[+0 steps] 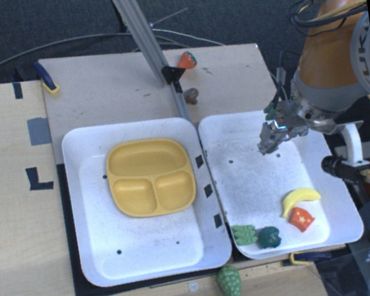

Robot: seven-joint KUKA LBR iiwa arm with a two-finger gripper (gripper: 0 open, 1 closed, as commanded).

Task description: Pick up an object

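The right bin (246, 190) holds a yellow banana (300, 197), a small red piece (302, 219) just below it, a green block (244, 234) and a dark green lump (269, 237) along its near edge. My gripper (268, 144) hangs over the bin's upper right part, well away from those objects, with nothing seen between its fingers. The arm's orange band (332, 25) rises behind it at the right.
The left bin (88, 193) carries a yellow divided plate (151, 176). A green bumpy toy (228, 282) lies on the bench below the bins. A small red-green toy (187, 59) and a brown one (192, 96) sit by the metal rail (143, 29) behind the bins.
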